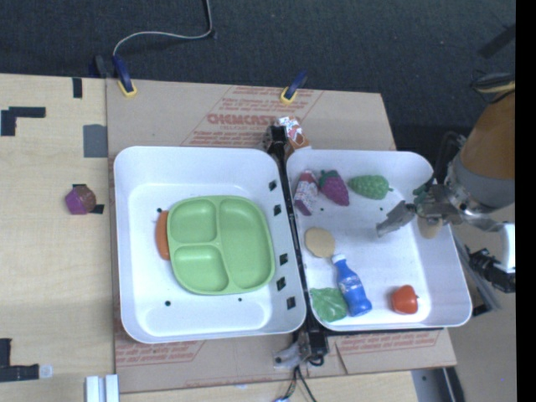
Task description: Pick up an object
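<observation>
Objects for picking lie in the right bin (435, 262): a purple grape bunch (334, 188) and a small red-and-white packet (305, 193) near the divider between the bins, a bumpy green vegetable (369, 186) beside the grapes, a tan round cookie (319, 242) below the packet, a blue bottle (351, 285) with a white cap, a green leafy piece (328, 304) touching the bottle's lower end, and a red tomato (404, 300) toward the bin's near corner. The gripper (394, 221) hangs over this bin, right of the cookie and below the bumpy vegetable, apart from all of them; whether it is spread or pressed together cannot be told, and nothing shows between its tips.

The left bin (134, 224) holds a green divided plate (221, 244), with an orange carrot-like piece (161, 234) tucked against the plate's left edge.

Both bins sit on a sheet of printed cardboard (234, 117) held by yellow-and-blue clamps (292, 89). Left of the cardboard the wooden bench (42, 249) carries a small purple object (80, 199). Behind the bench lies dark carpet (335, 23) with a white cable (167, 33).
</observation>
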`<action>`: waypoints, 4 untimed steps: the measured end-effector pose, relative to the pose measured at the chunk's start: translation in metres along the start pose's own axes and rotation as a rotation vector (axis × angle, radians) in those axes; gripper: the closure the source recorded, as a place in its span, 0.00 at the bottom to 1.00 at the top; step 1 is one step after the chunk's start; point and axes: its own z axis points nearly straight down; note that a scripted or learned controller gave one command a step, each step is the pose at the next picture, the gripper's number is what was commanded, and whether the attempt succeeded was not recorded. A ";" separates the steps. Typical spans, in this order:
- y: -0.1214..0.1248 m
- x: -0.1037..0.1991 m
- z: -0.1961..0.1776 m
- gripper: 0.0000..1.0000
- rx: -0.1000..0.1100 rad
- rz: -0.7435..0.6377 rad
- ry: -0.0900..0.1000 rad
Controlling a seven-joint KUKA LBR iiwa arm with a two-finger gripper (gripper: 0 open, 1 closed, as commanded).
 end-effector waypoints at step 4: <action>-0.039 0.075 0.114 0.00 -0.006 0.000 -0.001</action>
